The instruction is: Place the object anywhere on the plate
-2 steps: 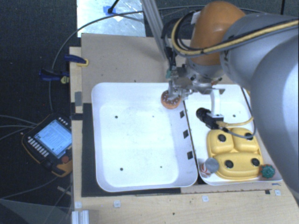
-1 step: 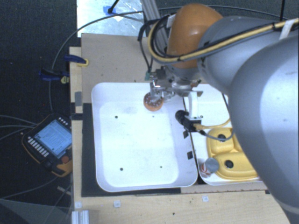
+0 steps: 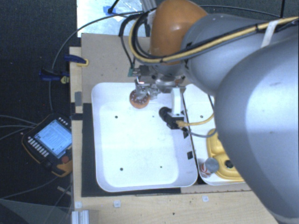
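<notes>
One fixed camera looks down (slantwise) on both bins (image 3: 100, 171).

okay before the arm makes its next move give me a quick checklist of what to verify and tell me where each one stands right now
1. Object located: ok. A small round brownish object sits at the far edge of the left bin.
2. Gripper over the object: ok. The gripper is right above it, touching or nearly so.
3. Object secured between the fingers: cannot tell; the wrist hides the grasp.
4. Plate located: ok. A yellow plate lies in the right bin, partly under the arm.
5. Room on the plate: cannot tell. A small grey item sits at its near edge, and the arm covers the rest.
6. Cable clearance: not ok. The yellow cable droops near the bin divider.
</notes>
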`<state>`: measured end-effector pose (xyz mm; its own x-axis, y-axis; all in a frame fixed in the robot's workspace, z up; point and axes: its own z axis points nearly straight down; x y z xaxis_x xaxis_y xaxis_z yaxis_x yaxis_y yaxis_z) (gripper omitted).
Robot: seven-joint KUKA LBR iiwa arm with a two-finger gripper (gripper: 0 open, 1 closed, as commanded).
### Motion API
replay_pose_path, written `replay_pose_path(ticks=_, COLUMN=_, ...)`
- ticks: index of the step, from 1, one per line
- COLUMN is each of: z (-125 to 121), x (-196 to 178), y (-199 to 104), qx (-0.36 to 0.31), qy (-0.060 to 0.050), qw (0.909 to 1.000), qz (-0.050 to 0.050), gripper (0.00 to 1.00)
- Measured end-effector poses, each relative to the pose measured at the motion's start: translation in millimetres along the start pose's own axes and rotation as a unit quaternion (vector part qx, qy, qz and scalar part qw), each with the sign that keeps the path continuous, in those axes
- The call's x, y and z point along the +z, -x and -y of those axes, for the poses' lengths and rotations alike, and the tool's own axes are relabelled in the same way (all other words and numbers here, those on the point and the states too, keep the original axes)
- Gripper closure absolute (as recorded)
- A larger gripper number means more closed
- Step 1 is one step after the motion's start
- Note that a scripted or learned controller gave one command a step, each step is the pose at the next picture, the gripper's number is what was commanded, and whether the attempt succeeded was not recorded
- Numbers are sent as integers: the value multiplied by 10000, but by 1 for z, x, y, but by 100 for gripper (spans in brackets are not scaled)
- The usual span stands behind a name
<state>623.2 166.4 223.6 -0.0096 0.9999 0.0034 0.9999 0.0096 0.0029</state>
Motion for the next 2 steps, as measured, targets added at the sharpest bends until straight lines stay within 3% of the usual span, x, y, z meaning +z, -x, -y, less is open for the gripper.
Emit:
replay_pose_path(ticks=1, z=7, x=10, y=-39, qx=6, qy=-8, qw=10000, qz=9, gripper=100)
replay_pose_path(ticks=2, z=6, x=9, y=-37, qx=21, qy=-10, qw=10000, qz=15, gripper=0)
